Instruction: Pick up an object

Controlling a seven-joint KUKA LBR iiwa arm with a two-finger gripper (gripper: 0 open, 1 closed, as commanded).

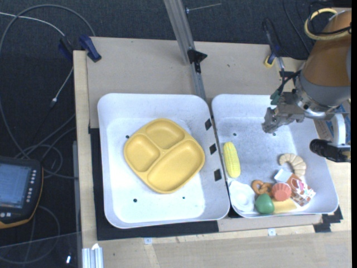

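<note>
My gripper (271,126) hangs over the upper middle of the right bin (245,108), pointing down, with nothing visible between its fingers. A yellow corn cob (231,159) lies lengthwise near the bin's left wall, below and left of the gripper. A croissant (293,161) rests lower right of the gripper. At the bin's front sit a pretzel (260,186), a red round piece (281,192), a green round piece (264,204), a white piece (242,195) and a red-and-white patterned piece (302,190).
The left bin (111,144) holds a yellow divided plate (164,155). A slanted metal pole (181,24) runs down to the gap between the bins. Cables and a tablet (17,186) lie off the bench at left.
</note>
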